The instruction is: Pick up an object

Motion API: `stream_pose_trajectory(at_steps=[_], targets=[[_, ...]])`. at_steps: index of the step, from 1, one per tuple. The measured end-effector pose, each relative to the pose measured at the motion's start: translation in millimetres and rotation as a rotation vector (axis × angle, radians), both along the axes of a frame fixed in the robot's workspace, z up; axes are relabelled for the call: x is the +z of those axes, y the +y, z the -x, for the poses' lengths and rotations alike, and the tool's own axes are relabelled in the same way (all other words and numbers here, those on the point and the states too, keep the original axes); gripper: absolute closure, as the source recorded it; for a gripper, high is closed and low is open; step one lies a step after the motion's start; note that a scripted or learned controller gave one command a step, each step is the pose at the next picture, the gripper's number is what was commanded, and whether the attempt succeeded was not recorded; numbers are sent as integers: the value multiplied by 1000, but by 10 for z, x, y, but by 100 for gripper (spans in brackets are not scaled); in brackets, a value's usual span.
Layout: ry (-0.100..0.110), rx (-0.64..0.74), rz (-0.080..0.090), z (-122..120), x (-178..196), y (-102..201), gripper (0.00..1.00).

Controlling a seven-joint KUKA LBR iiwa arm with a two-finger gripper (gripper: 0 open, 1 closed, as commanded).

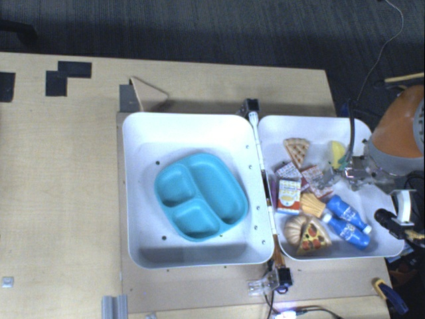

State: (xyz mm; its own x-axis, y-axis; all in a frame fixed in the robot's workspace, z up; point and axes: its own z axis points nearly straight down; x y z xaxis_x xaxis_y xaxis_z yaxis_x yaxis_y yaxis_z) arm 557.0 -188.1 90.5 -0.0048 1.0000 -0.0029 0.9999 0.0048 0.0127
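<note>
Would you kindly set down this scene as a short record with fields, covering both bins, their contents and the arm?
left bin: shallow white bin holding one turquoise plastic divided tray
tray: three compartments, lying flat, slightly turned
right bin: shallow white bin crowded with small toy items
items seen: toy pizza slice, two blue bottles, orange juice carton, waffle-patterned wedge, yellow piece
arm: grey arm with orange band over the right bin's right edge
claw: too unclear to judge
</note>
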Motion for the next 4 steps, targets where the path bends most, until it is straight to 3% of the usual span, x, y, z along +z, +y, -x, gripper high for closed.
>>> stream_pose_trajectory(at_steps=[1, 2, 3, 4], targets=[[-9, 3, -1, -34, 134, 12, 100], [-9, 3, -1, -33, 133, 9, 0], [-12, 6, -3, -51, 248, 24, 100], [-12, 6, -3, -50, 248, 25, 0]])
